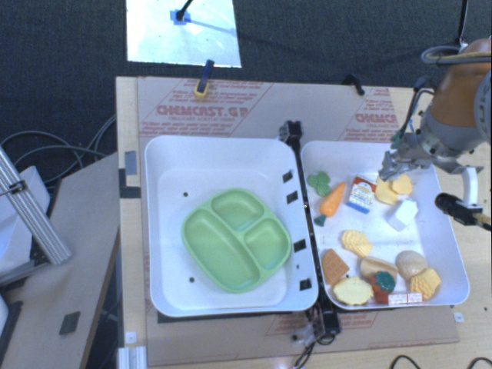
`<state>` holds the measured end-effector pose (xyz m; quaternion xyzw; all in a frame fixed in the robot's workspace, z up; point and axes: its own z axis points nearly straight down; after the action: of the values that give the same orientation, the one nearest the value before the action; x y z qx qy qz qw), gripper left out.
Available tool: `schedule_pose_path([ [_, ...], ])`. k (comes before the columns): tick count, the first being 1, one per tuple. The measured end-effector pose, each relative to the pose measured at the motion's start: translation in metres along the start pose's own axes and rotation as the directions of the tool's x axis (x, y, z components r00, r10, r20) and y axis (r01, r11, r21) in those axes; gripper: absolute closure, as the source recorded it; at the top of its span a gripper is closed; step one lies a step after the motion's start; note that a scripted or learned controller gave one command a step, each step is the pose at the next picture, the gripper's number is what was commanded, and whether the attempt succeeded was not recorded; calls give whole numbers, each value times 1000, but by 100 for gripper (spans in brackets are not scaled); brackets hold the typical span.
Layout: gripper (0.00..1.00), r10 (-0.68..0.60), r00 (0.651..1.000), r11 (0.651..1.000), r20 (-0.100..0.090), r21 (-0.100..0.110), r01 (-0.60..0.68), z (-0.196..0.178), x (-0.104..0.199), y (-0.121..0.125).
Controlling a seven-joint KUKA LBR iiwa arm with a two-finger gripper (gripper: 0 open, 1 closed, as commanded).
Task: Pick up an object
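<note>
The pale yellow, rounded toy food piece [397, 187] lies near the back of the right shallow white bin [458, 271], and the jaws hang right over it, low in the bin; whether they are wide, narrow or closed on anything cannot be told, since the metal tip blurs into the pieces below. The gripper [397, 164] sits at the end of the grey arm with its orange band [460, 91], which reaches in from the right.

Just left of the yellow piece stands a small blue, white and red carton [360, 194], and left of that lies an orange toy carrot [333, 198], tilted, with a green leafy piece [319, 181] beside its upper end. A white block [401, 214] rests just in front of the yellow piece.

Toward the front of the same bin lie a yellow ridged piece [356, 242], a tan cracker-like square [334, 266], a yellow slice [352, 291], a beige rounded piece [410, 263], a yellow corn-like piece [426, 284] and a small red and teal piece [383, 284], crowded close together, several touching.

The left shallow white bin [173, 175] carries a light green plastic divided plate [235, 239], set near its middle. Both bins rest on a cardboard sheet with red print [201, 111] that covers the desk [83, 229].
</note>
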<state>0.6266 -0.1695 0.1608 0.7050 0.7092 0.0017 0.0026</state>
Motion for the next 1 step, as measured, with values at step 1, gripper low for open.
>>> schedule_pose_path([
  [1, 100, -1, 1000, 1000, 1, -3, 1, -63, 4, 9],
])
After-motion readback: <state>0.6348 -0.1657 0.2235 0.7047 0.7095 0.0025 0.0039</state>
